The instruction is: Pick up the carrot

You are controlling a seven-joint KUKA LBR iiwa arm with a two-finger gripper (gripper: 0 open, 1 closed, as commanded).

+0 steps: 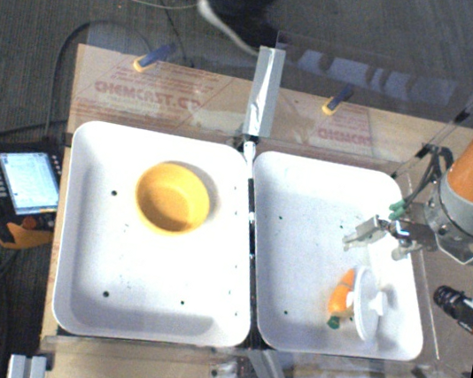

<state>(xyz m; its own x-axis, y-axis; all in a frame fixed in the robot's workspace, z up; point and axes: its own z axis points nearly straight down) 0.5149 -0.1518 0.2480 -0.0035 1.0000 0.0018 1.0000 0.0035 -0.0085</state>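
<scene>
Carrot (341,297) lies near-right in the right bin (307,195), touching a white object (370,305); fingers (363,236) apart above could snag that instead.

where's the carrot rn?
In the camera view, the carrot lies in the right bin, near its lower right corner, right beside the gripper.

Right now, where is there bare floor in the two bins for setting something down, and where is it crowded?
Left bin: bare everywhere around the yellow bowl, mostly the near half. Right bin: bare from its left wall to the middle. Crowded at its near right corner, where the carrot lies against a white object below the gripper.
</scene>
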